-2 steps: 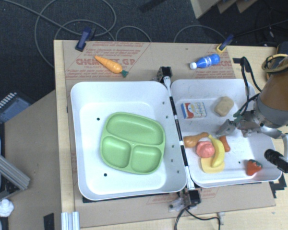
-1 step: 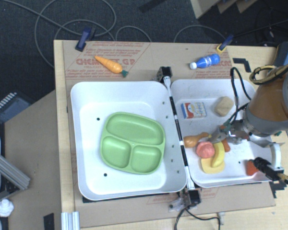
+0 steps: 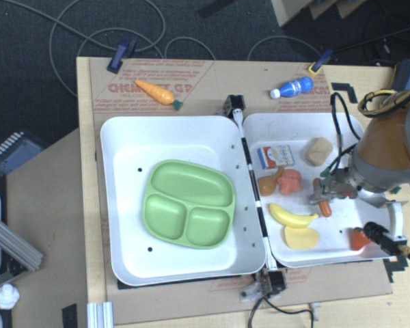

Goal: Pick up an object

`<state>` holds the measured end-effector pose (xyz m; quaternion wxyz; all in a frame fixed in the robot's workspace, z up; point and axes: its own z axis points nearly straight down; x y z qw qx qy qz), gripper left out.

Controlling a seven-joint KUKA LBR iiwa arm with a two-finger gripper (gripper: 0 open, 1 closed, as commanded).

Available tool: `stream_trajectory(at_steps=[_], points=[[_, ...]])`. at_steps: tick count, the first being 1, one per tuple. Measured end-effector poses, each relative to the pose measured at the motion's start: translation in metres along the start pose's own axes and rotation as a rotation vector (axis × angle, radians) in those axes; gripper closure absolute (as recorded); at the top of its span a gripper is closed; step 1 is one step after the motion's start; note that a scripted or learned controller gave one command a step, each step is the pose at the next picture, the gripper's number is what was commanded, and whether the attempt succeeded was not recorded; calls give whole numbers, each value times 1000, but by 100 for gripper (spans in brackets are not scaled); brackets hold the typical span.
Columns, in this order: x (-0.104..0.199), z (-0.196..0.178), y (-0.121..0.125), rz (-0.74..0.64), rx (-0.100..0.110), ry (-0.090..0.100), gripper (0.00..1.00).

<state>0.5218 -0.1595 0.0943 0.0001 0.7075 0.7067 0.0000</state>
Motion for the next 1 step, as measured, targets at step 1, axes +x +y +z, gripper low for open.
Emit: stream_trajectory(at_steps=[1], points=[[58, -83, 11, -3, -2, 0, 100]])
